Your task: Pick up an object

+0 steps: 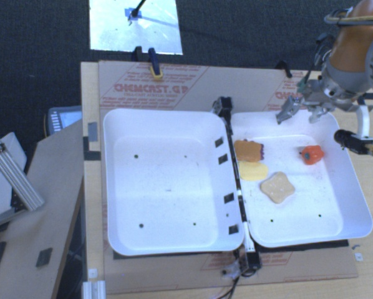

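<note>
Four objects are found in the right bin (355,210): an orange piece (310,155), a brown block (249,150), a yellow slice (253,171) and a tan toast shape (277,187). The gripper (302,109) is held above the bin's far edge, jaws spread, nothing gripped. The isolated orange piece is best approached vertically, centred.

The arm (360,39) is cut off by the right and top edges. The tablet (64,118) is partly hidden behind the bench (174,80).
</note>
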Available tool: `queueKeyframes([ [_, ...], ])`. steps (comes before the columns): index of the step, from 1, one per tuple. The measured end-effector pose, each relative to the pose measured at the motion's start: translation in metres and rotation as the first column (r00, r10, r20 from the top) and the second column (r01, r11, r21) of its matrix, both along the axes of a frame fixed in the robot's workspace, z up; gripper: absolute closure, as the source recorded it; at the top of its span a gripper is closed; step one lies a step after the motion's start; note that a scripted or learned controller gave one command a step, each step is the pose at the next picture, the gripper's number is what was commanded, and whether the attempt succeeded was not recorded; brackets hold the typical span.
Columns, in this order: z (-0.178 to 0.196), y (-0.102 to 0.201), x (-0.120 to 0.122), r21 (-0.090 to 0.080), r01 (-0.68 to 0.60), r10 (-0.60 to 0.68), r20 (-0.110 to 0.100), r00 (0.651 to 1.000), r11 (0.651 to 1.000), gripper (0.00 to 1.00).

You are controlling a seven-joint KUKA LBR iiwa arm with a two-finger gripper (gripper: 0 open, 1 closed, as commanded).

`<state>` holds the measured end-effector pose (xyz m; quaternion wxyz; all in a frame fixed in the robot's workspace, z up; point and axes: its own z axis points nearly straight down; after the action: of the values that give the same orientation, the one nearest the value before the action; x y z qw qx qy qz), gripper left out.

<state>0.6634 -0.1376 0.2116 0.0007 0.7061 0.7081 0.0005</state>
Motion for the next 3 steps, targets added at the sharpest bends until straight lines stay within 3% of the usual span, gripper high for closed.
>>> queueKeyframes([
  [1, 0.015, 0.078, -0.042, 0.003, -0.007, 0.007, -0.002, 1.0, 1.0, 0.0],
  [2, -0.017, 0.133, -0.11, 0.004, -0.007, 0.007, -0.009, 1.0, 1.0, 0.0],
  [3, -0.004, 0.129, -0.106, 0.001, -0.001, 0.001, 0.002, 1.0, 1.0, 1.0],
])
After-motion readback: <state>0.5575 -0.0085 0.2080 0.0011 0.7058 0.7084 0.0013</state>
